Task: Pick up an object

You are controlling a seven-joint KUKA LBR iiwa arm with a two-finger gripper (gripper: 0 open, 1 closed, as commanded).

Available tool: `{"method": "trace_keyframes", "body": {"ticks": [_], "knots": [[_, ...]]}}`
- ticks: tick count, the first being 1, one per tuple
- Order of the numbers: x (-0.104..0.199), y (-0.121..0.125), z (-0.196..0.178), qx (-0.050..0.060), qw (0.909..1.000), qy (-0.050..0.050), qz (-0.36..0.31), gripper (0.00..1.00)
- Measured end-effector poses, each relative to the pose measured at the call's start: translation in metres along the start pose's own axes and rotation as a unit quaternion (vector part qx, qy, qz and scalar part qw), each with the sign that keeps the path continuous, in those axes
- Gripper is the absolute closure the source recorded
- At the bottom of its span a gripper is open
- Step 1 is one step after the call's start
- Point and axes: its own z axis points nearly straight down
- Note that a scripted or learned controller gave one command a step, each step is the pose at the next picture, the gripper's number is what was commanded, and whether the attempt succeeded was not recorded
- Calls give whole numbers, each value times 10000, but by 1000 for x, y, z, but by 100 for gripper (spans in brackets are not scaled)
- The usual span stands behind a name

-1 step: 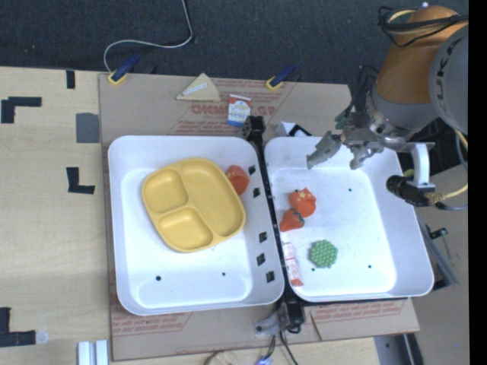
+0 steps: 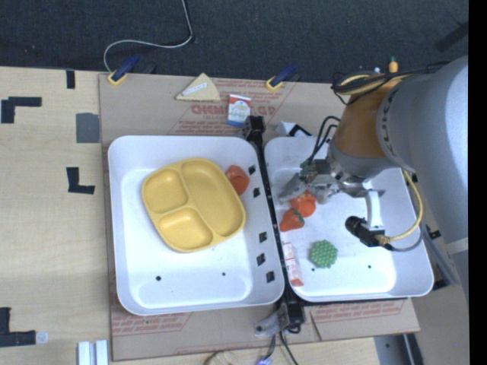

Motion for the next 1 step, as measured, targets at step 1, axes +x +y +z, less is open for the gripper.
{"method": "trace_keyframes", "body": {"ticks": [1], "knots": [[-1, 0, -10, -12, 10000, -10, 1, 100]]}}
